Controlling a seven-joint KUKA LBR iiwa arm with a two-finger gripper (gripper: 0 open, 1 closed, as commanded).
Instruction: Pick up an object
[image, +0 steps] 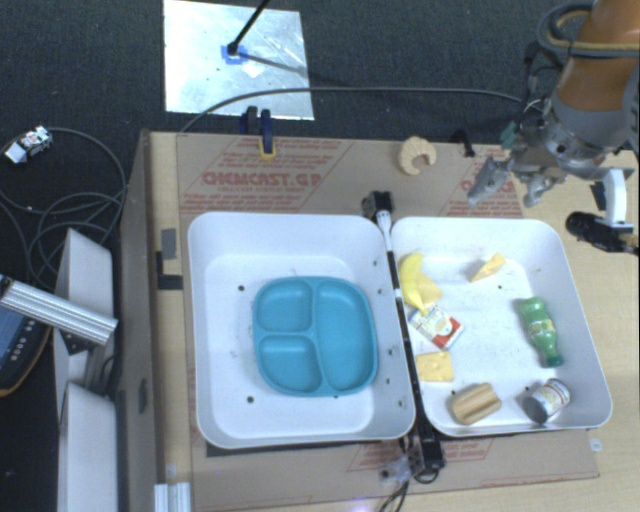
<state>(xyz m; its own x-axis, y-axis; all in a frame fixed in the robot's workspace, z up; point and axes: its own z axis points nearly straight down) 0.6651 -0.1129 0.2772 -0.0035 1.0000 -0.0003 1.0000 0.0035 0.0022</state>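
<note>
In the right bin (590, 385), nearest at six o'clock, lie a bread roll (474, 402) and a can (546, 399); further up, a green bottle (539, 330) at three, a banana (417, 281) at nine. Beyond the far rim at one o'clock hangs the gripper (512, 186), fingers apart, holding nothing.

Arm (590, 60): grey, orange band above the wrist, entering at the upper right corner.
Wrist: angled down and leftward from the band.
Tool (512, 188): at the arm's lower left end, two fingers pointing down, apart, nothing between them.
</note>
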